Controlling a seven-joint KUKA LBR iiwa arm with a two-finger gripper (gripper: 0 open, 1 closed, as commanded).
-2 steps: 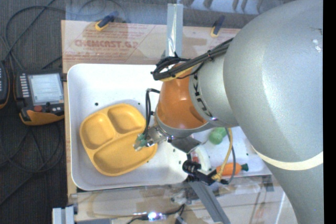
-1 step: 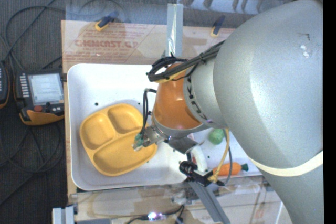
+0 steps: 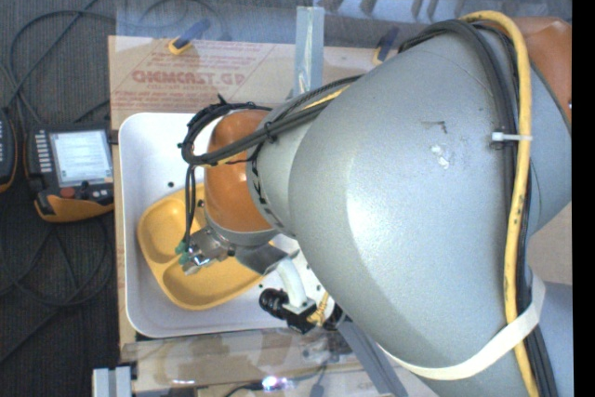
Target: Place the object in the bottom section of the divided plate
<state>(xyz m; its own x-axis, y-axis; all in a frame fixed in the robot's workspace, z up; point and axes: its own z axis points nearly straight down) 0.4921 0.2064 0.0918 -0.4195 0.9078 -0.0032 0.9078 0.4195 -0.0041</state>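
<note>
Grey arm is reaching in from the right, covering most of the white bin; its orange band is hanging over the yellow divided plate, which is lying in the bin's lower left. Whether the gripper is wide or closed cannot be told; the object to be placed is hidden from sight; a handheld screen unit is sitting on the floor left of the bin.

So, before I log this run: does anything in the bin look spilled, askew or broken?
Nothing stands out. The yellow divided plate lies flat in the white bin, no spill on its visible part. The arm covers the rest.
</note>
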